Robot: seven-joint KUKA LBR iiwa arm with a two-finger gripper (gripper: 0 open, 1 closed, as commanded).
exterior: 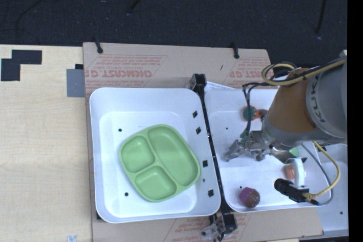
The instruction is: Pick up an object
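Two shallow white plastic bins sat side by side on the bench; the left bin (108, 122) held a smooth, rounded green plate (159, 162) with three compartments; the right bin (227, 105) held a small round purplish object (249, 196) near its near edge; the metal claw (232, 152) hung low at that bin's left side, well apart from it, jaws spread and gripping nothing.

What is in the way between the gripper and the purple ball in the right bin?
Nothing visible. The gripper hangs over bare white floor of the right bin, and the purple ball lies apart from it near the front wall, with bare floor between them.
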